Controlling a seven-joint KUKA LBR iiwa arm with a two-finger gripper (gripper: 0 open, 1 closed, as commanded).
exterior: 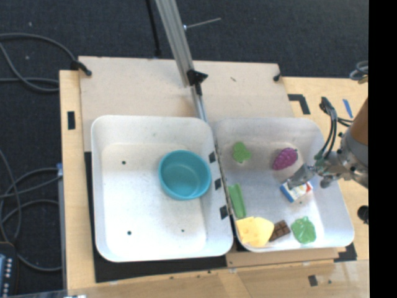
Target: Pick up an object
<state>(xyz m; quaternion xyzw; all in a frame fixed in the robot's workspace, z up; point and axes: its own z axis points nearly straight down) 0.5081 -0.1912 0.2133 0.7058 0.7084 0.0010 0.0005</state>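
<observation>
My gripper (pixel 305 177) reaches in from the right edge and hangs low in the right bin (pixel 263 129). It is right over a small white, blue and red box (pixel 293 192), which it partly covers; whether it touches the box is unclear. Purple grapes (pixel 285 158) lie just up and left of it. A green leafy piece (pixel 240 153) sits further left. A long green pod (pixel 236 199) lies by the left wall. At the front are a yellow wedge (pixel 254 230), a brown block (pixel 281 230) and a green pepper-like piece (pixel 303 229).
The left bin (pixel 115 228) holds a blue bowl (pixel 184 174) near its right side. A slanted metal pole (pixel 177 36) rises behind the bins. Cables lie on the dark floor at the left.
</observation>
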